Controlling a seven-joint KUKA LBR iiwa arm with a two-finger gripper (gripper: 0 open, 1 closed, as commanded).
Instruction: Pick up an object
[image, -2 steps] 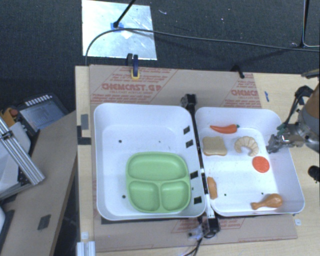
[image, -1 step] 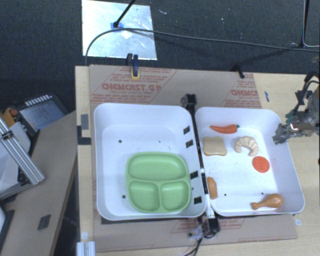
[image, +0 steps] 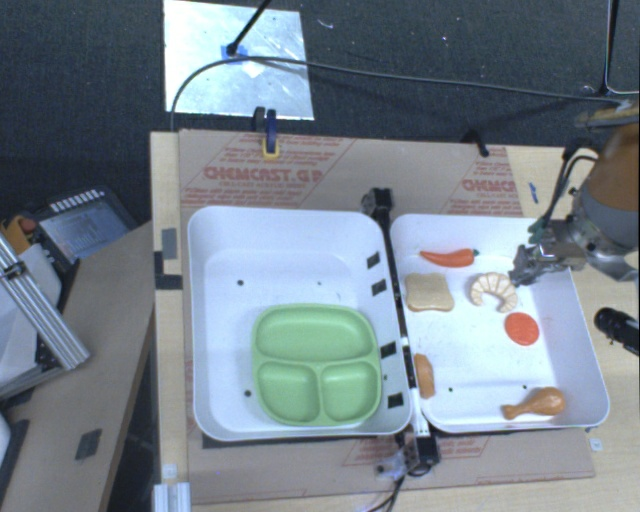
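Bins sit side by side on the desk (image: 230, 160), and my jaws (image: 527, 262) hang over the upper right part of the right bin (image: 590, 380), reaching in from the right of the frame. Whether my jaws are open or closed I cannot tell; they are small and dark against the white floor, and nothing shows between them.

Just to the lower left of my jaws lies a pale shrimp (image: 494, 290), near but apart. Below it, toward the middle right of the bin, rests a red round slice (image: 521, 328). A red chili pepper (image: 449, 257) lies at the bin's upper middle, and a tan slice of bread (image: 429, 293) sits below it, close to the divider between the bins. A small orange piece (image: 424, 375) lies against the bin's left wall lower down, and a brown drumstick (image: 535, 404) rests in the lower right corner.

The left bin (image: 215, 300) holds a green divided plate (image: 316, 363) in its lower half, well away from me.
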